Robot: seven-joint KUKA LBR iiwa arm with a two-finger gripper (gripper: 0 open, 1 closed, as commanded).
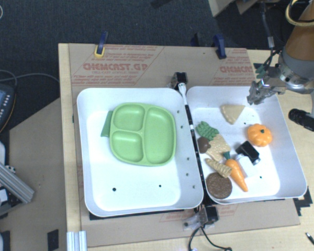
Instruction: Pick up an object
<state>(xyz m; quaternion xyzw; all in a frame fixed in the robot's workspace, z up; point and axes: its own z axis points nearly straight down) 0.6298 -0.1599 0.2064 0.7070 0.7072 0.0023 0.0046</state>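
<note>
A pale wedge of toy food point(232, 113) lies near the back of the right bin point(288, 156), nearest the gripper point(257, 95), which hangs just above the far rim, probably lining up a descent. The toy pumpkin point(259, 134), carrot point(237, 174) and brown disc point(219, 185) crowd nearer the front. The gripper's state cannot be told; its tips blur into cabling.

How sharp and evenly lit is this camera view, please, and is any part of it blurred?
Camera view: lighting is soft and even, with faint shadows under the green divided plate and orange pumpkin; the bins' contents are fairly sharp; the gripper looks slightly blurred.
</note>
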